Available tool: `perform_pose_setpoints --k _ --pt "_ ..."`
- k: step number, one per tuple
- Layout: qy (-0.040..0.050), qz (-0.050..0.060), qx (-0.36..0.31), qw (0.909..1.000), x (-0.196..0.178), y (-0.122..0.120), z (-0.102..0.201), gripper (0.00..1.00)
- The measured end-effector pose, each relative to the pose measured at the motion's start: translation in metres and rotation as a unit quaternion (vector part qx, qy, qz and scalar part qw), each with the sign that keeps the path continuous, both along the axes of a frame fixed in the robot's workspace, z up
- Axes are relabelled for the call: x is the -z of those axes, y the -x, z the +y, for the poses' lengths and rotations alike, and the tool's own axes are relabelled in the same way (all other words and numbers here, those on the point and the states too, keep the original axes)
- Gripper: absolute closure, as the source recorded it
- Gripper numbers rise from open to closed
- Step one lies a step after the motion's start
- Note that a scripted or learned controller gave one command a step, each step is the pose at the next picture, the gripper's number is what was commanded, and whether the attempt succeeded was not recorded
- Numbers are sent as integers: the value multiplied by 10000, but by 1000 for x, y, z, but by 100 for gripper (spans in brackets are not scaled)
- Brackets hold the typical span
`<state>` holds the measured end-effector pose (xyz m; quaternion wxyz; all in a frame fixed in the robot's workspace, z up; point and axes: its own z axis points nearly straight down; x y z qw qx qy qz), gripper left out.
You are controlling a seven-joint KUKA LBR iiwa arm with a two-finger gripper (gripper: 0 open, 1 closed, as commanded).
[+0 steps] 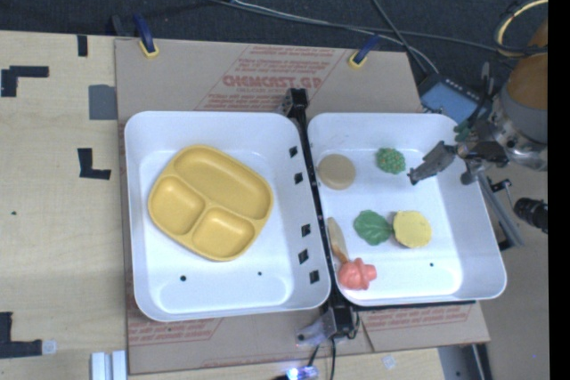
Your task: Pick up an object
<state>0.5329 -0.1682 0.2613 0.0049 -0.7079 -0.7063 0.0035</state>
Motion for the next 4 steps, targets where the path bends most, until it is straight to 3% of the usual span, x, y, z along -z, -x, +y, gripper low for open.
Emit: perform_pose_setpoints --k 1,4 --pt "11 -53 -17 10000 -6 -2 0 0" --pt "5 -24 -17 10000 158 -8 6 0"
